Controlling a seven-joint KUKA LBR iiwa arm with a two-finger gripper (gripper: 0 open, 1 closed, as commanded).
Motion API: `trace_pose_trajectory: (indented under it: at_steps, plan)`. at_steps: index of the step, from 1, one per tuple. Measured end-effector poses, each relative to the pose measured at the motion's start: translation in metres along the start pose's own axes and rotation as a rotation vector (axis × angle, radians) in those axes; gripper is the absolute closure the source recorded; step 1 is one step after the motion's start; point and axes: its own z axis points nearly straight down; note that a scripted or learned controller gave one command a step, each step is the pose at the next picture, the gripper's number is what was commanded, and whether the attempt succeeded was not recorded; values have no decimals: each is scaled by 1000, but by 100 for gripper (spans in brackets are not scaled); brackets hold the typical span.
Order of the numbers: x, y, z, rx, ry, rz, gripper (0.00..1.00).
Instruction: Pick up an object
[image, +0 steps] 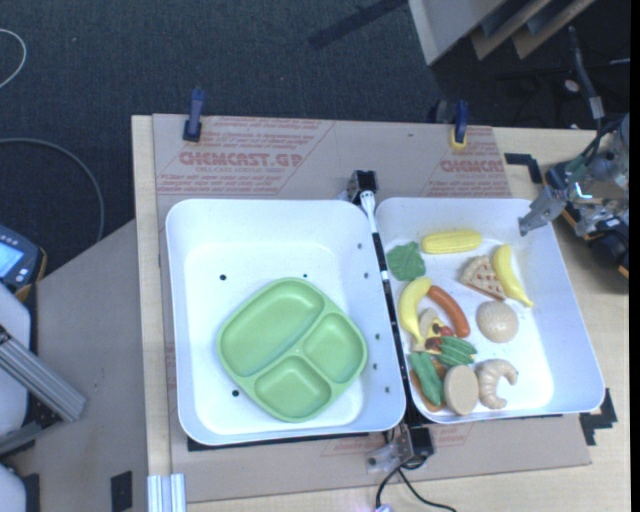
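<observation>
The two-finger gripper (548, 205) hovers at the upper right edge of the right white bin (560, 330), its state unclear. Judging by this, the approach begins; next it must descend onto the yellow plastic corn cob (451, 241) nearby.

The gripper (537, 214) at the right bin's (575, 330) far corner looks too small and blurred to read; the arm runs off the right edge.
</observation>
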Motion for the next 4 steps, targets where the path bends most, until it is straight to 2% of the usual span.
trace_pose_trajectory:
  at_steps: [1,2,3,4]
  plan:
    - [34,-60,121,14,6,1,0]
    - [78,-92,175,-5,-1,2,0]
    - [107,-84,172,-9,-7,0,0]
    - [110,-82,161,-14,-1,0,100]
